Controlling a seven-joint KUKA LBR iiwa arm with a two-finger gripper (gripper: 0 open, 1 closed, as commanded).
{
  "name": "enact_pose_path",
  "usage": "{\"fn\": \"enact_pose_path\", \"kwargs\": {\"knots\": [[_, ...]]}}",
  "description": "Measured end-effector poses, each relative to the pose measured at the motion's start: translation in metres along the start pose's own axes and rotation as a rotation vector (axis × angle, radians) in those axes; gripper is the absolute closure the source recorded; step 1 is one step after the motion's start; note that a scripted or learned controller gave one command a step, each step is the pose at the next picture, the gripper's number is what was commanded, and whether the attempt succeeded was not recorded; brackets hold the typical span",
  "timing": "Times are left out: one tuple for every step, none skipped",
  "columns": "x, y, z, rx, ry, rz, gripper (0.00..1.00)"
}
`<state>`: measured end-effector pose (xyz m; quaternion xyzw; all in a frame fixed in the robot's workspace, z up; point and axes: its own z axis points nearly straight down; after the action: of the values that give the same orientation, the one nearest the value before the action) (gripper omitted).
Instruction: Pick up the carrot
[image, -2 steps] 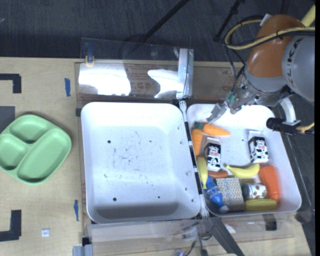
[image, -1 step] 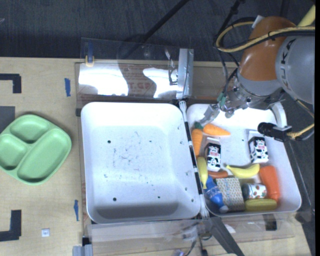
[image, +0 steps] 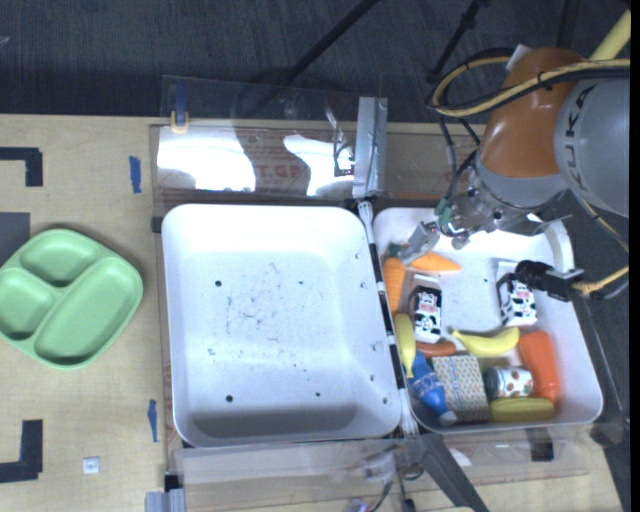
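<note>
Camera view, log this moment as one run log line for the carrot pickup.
pincer: over right bin's far-left corner | carrot: lying in right bin, near pincer | grasp: not seen

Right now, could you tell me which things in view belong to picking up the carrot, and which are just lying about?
Belongs to the job:
- carrot, at the right bin's upper left
- gripper, above that corner

Just lying about:
- banana
- two cow-print cartons
- blue bottle
- sponge
- left bin
- green divided plate on the bench
</note>
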<state>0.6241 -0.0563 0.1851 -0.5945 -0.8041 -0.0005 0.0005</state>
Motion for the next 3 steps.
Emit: {"fn": "enact_pose_path", "kwargs": {"knots": [[-0.039, -0.007, 0.086, -0.01, -0.007, -0.029, 0.0], [-0.009, -0.043, -0.044, -0.002, -0.002, 0.017, 0.0], [-0.013, -0.02, 0.0, -0.001, -0.001, 0.015, 0.0]]}}
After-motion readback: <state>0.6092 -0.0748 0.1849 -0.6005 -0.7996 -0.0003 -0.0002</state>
